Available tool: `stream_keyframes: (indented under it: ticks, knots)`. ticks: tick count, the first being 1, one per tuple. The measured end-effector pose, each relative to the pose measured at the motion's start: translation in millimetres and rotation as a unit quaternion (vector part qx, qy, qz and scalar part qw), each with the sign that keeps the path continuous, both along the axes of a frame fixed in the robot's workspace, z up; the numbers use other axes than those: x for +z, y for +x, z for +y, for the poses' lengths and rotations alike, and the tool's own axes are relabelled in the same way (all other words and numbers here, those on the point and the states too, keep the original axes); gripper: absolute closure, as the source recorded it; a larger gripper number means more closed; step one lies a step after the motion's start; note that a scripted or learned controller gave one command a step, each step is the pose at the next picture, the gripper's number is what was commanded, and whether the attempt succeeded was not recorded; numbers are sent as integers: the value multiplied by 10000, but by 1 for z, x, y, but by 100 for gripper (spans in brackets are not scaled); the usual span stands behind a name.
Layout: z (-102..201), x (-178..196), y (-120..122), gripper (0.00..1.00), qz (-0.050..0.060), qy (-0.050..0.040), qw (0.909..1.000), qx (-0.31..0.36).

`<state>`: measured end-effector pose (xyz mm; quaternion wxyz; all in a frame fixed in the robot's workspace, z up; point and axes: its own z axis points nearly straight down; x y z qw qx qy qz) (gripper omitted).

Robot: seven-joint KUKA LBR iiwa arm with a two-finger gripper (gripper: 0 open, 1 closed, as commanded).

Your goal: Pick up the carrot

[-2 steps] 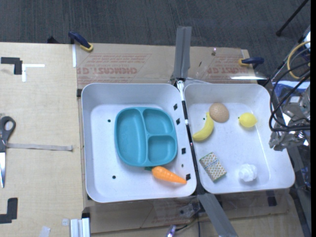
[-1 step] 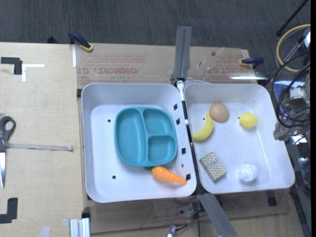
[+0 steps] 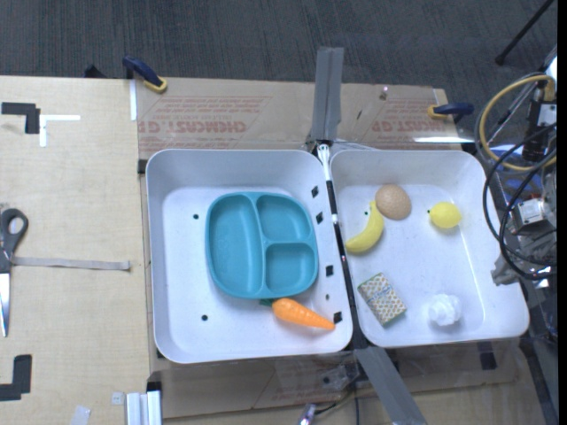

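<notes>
While the left bin (image 3: 168, 264) is taken up mostly by a teal divided plate (image 3: 262, 244), the carrot (image 3: 304, 315) can be found lying flat just past the plate's near edge. It's close to that bin's front right corner, with its thick end tucked against the plate rim and its tip pointed toward the divider between the bins.

The right bin (image 3: 478, 264) is shared by a banana (image 3: 365, 233), a brownish round thing (image 3: 392, 202), a lemon (image 3: 445, 216), a patterned block (image 3: 382, 297) and a white crumpled lump (image 3: 444, 311), all kept well apart from the carrot.

Whether the gripper is open or closed can't be told here, so how it sits relative to the carrot is left unsaid.
</notes>
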<state>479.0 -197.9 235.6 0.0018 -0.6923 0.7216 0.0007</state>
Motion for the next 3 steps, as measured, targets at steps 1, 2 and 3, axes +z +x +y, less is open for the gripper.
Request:
stream_keyframes:
  ticks: [1,2,3]
  knots:
    - [-3,5,0,100,-12,-1,9801,1985]
    - [14,-2,7,100,-14,5,9092,4163]
    - [45,-5,42,100,-27,-4,8399,5428]
